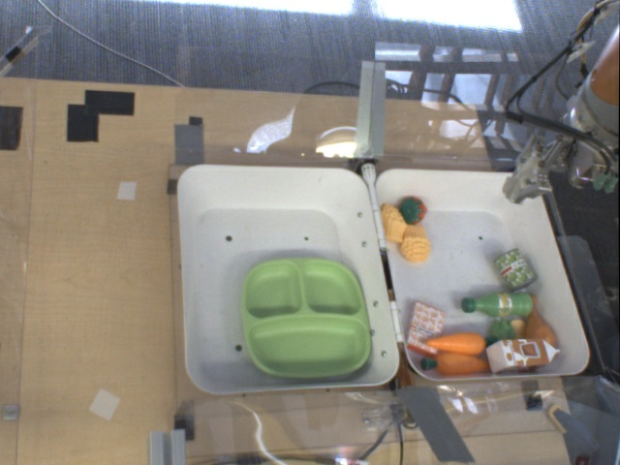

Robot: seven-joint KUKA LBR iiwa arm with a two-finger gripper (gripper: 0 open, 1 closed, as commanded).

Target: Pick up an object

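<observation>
Hovering over the right bin's (542,223) far corner, the tool (526,180) (finger state unreadable), well apart from the green can (514,269).

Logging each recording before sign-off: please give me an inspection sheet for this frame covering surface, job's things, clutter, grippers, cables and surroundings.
Surface: tan bench bearing two white bins side by side, left bin and right bin.
Job's things: in the right bin, corn pieces, green can, green bottle, two carrots, small carton, pink patterned packet.
Clutter: green divided plate in the left bin.
Grippers: gripper hangs over the right bin's far right corner, apart from the toys.
Cables: black cables by the arm; a thin one on the floor.
Surroundings: grey ribbed floor beyond the bench.
</observation>
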